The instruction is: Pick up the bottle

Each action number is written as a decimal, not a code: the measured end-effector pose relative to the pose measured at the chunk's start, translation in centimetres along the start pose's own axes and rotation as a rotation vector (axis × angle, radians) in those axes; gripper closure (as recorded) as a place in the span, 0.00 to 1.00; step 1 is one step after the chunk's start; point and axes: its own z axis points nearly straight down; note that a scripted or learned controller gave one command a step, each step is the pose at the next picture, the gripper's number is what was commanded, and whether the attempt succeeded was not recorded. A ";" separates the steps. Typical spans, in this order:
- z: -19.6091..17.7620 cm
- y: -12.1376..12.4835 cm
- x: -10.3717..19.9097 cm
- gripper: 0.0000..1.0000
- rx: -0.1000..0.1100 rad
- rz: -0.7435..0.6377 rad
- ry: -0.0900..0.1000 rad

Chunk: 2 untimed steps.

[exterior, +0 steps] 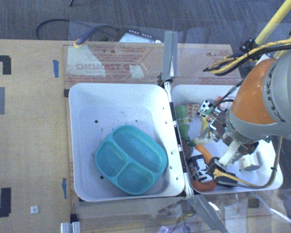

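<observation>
Teal is the colour of the tray (131,159) that lies in the left bin (82,106). The tray has three hollows and sits low in that bin, toward the near wall. Both white bins stand side by side on a light brown surface (29,130), with their walls touching in the middle.

The right bin (194,92) holds a heap of small things. A green bottle (183,119) lies along its left wall, close to the middle divider. Near it sits a small die (203,108) with black dots. Lower down there is an orange thing (203,183) and a black and white thing (198,166), both by the near wall. A small white cup (249,163) lies on the right side.

The arm (262,101) reaches in from the right, grey with an orange band. It hangs over the right bin and covers much of it. Its jaws (214,128) point down into the heap, just to the right of the bottle. It is too crowded there to tell how wide the jaws stand, or whether they touch the bottle.
</observation>
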 end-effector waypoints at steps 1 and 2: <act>0.0 6.2 2.7 0.00 -0.001 0.128 -0.001; -0.1 -0.8 15.2 0.00 0.000 0.292 0.000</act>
